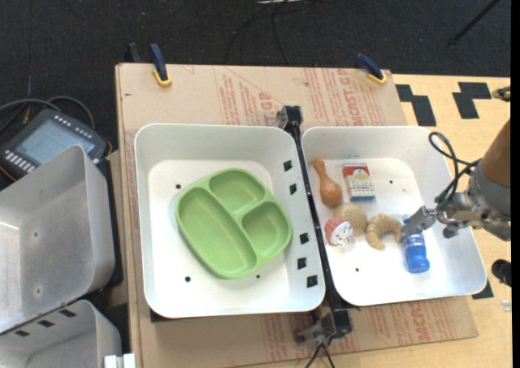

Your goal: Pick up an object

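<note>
The right bin (459, 277) holds several small objects. A blue bottle (416, 255) lies near its right side, with a tan croissant (382, 230) just to its left. Further left are a round red-and-white piece (340, 231), a beige ball (353, 214), a brown drumstick (327, 184) and a small red-and-white box (358, 181). My gripper (421, 223) comes in from the right and sits right above the top end of the blue bottle, close to the croissant's right tip. Whether it touches the bottle is unclear.
The left bin (154, 277) holds a green divided plate (234, 221). A black divider with clamps (307, 220) runs between the two bins. The arm's wrist and cable (479, 196) overhang the right bin's right wall. Grey boxes (49, 236) stand off the bench at left.
</note>
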### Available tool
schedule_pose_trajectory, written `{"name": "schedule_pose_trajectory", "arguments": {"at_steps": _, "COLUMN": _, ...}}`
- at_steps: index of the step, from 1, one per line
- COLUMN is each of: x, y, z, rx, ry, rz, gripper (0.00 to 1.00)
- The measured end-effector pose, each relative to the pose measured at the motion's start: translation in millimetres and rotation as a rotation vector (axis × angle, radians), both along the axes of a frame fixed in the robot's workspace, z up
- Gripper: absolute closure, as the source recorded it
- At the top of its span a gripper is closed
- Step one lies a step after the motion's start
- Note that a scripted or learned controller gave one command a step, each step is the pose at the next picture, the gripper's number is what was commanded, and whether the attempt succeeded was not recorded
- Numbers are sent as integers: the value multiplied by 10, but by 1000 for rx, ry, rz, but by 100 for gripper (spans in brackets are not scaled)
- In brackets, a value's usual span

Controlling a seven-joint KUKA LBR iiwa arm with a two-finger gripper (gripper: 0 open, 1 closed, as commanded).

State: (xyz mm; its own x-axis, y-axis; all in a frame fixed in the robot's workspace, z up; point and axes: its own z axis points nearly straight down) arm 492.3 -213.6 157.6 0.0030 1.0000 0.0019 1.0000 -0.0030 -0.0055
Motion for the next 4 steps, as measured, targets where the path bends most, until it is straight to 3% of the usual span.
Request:
{"name": "schedule_pose_trajectory", "arguments": {"at_steps": 1, "x": 5, "y": 54, "z": -633, "rx": 0, "ry": -1, "rz": 1, "gripper": 0}}
{"name": "schedule_pose_trajectory", "arguments": {"at_steps": 2, "x": 19, "y": 48, "z": -496, "rx": -2, "ry": -6, "rz": 0, "gripper": 100}}
{"name": "schedule_pose_trajectory", "arguments": {"at_steps": 3, "x": 113, "y": -1, "z": -12, "rx": -4, "ry": -10, "rz": 6, "gripper": 100}}
{"name": "schedule_pose_trajectory", "arguments": {"at_steps": 4, "x": 30, "y": -7, "z": 558, "rx": -4, "ry": -9, "rz": 6, "gripper": 100}}
